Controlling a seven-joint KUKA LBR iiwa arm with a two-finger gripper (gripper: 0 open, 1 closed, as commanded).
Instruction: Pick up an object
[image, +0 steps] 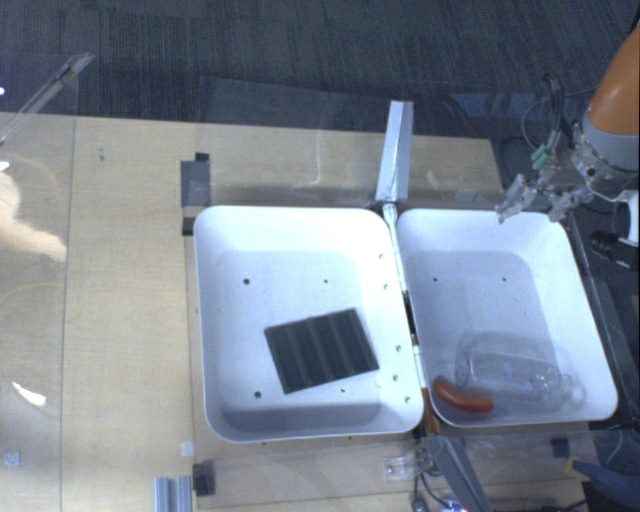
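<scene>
Pincer (533, 197) spread, empty, above right bin's far rim | dark ribbed rectangular pad (321, 349) in left bin; clear plastic bottle (512, 369), reddish-brown sausage-shaped toy (462, 398) in right bin | nothing picked yet

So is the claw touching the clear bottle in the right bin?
Apart. The camera view shows the claw up over the right bin's far rim, while the clear bottle lies at the near end, bare white floor between them.

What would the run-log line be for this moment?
hand: above right bin's far-right corner | right bin: clear bottle, red sausage | left bin: dark ridged panel
</scene>
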